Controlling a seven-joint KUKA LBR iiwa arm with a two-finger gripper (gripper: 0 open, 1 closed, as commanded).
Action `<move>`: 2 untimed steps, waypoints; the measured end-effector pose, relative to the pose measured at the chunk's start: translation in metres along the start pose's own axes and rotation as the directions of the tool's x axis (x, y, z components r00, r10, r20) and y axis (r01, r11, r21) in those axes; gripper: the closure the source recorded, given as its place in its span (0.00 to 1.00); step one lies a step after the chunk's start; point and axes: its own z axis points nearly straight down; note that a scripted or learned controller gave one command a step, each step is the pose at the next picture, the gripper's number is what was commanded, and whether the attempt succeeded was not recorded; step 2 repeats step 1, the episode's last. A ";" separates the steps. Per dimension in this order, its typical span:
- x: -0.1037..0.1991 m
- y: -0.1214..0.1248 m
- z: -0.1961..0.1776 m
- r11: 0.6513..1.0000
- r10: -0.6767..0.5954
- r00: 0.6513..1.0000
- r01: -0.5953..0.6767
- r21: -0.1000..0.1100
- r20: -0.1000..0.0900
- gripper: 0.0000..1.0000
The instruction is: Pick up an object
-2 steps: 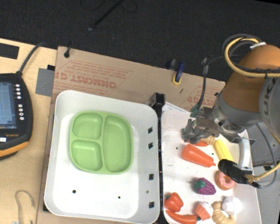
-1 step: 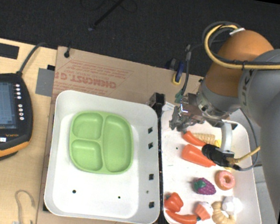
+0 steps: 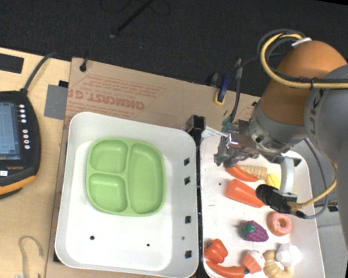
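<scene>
Over the right bin [image 3: 310,275], the jaws [image 3: 227,152] hang above an orange carrot [image 3: 242,173], their state impossible to tell.

Cardboard-topped bench [image 3: 135,92], dark cabled floor [image 3: 117,5]

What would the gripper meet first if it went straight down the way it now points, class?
Probably bare floor of the right bin, at its upper left corner. The gripper points down just left of the nearest toy carrot, though depth is unclear and it might graze that carrot's tip.
</scene>
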 end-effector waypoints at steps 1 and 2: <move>-0.001 0.013 0.013 1.000 -0.007 1.000 0.007 -0.001 0.001 1.00; -0.001 0.013 0.013 1.000 -0.007 1.000 0.007 -0.001 0.001 1.00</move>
